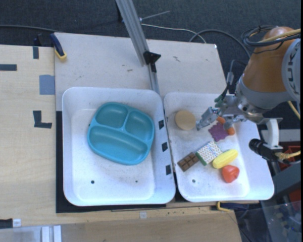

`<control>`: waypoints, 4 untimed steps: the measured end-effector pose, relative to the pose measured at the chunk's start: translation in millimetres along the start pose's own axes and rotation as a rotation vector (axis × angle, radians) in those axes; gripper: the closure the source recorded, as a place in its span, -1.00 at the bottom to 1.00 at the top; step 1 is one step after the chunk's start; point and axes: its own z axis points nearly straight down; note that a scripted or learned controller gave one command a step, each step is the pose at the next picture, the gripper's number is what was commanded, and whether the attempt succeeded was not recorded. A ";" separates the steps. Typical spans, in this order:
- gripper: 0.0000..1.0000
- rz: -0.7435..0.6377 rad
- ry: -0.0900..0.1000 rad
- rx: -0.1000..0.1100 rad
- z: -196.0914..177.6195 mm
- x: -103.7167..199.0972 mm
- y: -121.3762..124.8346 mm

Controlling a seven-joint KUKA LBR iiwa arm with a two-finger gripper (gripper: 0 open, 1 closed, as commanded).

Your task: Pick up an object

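One gripper (210, 118), fingers' state not discernible, hung over the right bin (257, 185). That bin held a tan disc (184, 120), purple piece (218, 132), chocolate bar (188, 161), checkered block (208, 153), banana (225, 158), red fruit (230, 173). Left bin (76, 185): blue divided plate (121, 133).

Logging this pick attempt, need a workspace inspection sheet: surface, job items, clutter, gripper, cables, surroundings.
Surface: light wooden bench bearing two shallow white bins, left bin and right bin.
Job's things: right bin holds a round tan disc, purple block, brown chocolate-bar piece, speckled white block, yellow banana-shaped toy, red toy, small orange piece.
Clutter: teal divided plate in left bin.
Gripper: gripper over right bin, between disc and purple block; fingers unclear.
Cables: thin wire on the bench top; black cables by the arm.
Surroundings: dark floor, metal pole, grey tape marks.
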 end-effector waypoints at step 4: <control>-1.00 0.003 -0.009 -0.012 137.9 -4.5 -7.6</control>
